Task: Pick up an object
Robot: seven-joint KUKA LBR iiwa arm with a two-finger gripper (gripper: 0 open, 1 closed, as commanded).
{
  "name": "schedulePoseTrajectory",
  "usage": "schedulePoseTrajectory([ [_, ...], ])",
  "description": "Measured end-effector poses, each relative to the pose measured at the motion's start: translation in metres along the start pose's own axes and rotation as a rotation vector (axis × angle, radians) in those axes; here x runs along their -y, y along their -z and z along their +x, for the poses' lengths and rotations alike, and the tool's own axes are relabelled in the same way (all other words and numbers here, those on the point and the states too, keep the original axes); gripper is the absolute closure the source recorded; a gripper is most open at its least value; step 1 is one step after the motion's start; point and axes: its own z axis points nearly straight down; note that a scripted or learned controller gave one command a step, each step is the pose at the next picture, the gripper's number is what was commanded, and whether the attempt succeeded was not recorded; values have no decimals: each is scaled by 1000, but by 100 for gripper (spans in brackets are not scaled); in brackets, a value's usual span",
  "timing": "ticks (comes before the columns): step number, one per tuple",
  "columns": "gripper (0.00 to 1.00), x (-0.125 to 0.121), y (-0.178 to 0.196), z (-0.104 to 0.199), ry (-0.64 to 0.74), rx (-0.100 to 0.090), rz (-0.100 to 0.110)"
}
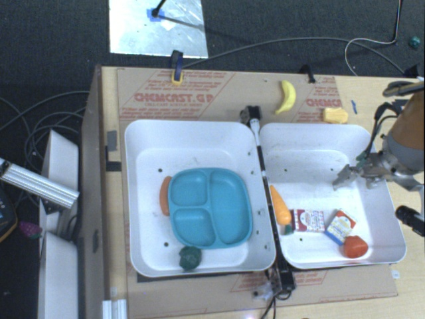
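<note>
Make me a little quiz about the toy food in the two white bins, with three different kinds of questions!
1. True or false: the blue plate lies in the right bin.
2. Which thing lies outside both bins, on the board behind them? A) the banana B) the red tomato C) the green broccoli
3. Fill the gap: the carrot lies against the right bin's ____ wall.

Key
1. False: it lies in the left bin.
2. A.
3. Left. It lies beside the small red-and-white carton, while the gripper hangs over the right part of that bin.
</note>
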Motion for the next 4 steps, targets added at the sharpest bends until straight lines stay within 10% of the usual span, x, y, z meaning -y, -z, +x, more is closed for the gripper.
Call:
schedulePoseTrajectory([
  [1,0,68,3,0,-1,0,0],
  [2,0,-27,-43,64,2,-2,0],
  [3,0,19,34,-1,0,2,-2],
  [4,0,55,14,0,0,0,0],
])
